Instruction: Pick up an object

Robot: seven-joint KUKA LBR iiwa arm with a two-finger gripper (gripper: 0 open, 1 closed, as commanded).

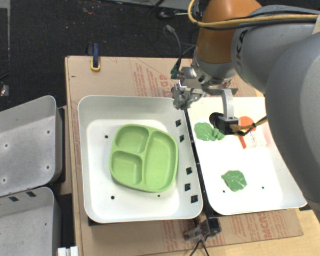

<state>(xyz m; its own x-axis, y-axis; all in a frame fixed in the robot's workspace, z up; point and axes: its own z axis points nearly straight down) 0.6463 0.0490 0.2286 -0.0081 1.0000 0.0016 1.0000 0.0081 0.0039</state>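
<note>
Nearest the camera, the near green scrap [234, 180] is lying flat on the floor of the right bin [272, 193], apart from every wall, with bare white floor showing all round it; in the left bin [90, 143] the green divided tray [144, 158] is sitting mid-floor, taking up most of the room and leaving only narrow margins to the rims; the shared wall [194, 164] is running between the two bins; further back, the far green scrap [207, 132] is lying just beside that wall, with the orange piece [246, 125] near it toward the arm side; at the far end, the gripper [182, 97] is hanging over the far end of the shared wall, carrying nothing visible; wide or narrow cannot be told from this angle; judged step: approaching, nothing picked yet; the next move is likely calling for shifting off the wall line into the right bin and coming down over one scrap; the far scrap is closest but crowding the wall, so risking a clip on that edge; the near scrap is offering more open room.
</note>
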